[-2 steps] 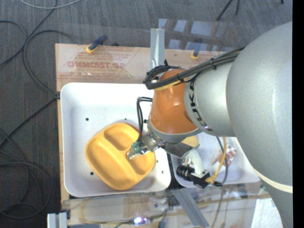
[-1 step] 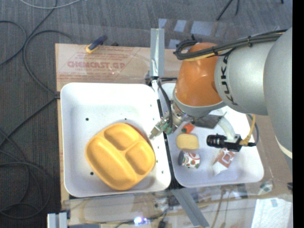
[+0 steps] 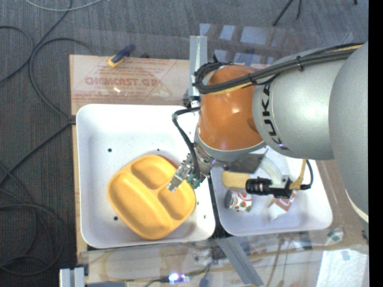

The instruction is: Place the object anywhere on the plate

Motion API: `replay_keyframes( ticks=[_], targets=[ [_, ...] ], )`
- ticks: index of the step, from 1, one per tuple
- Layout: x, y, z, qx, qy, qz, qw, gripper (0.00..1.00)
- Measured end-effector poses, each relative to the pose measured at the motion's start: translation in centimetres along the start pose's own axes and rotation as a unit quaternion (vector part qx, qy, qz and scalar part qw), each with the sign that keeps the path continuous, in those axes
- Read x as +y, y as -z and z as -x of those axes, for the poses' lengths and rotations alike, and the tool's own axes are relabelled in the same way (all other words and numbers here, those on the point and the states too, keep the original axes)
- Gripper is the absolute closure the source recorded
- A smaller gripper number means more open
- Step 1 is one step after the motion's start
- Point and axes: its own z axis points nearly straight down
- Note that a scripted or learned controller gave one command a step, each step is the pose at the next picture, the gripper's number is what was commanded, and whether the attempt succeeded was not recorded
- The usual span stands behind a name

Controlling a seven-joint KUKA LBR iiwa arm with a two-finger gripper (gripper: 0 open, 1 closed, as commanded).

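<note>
A yellow plate with three compartments lies in the left bin, toward its front right. My gripper hangs over the plate's right rim, near the divider between the bins. The grey and orange wrist above hides most of it. A small greenish bit shows at the gripper's tip, too small to name, and I cannot tell whether it is held.
The right bin holds a small patterned cup, a pale yellow cylinder, a black-handled tool and a white and orange item. A cardboard sheet lies behind the left bin.
</note>
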Motion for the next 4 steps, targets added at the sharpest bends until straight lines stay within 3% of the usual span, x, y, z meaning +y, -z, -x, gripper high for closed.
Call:
replay_keyframes(
  ticks=[1, 2, 3, 4],
  targets=[
    [2.8, -5.5, 2.7, 0.0, 0.219, 0.001, 0.9758, 1.0],
    [2.6, -1.5, 10.4, -0.002, 0.192, 0.001, 0.9814, 1.0],
    [2.1, 7.1, 6.5, -0.001, 0.137, 0.001, 0.9905, 1.0],
    [4.5, 1.3, 5.0, 0.0, 0.0, 0.0, 1.0, 1.0]
  ],
)
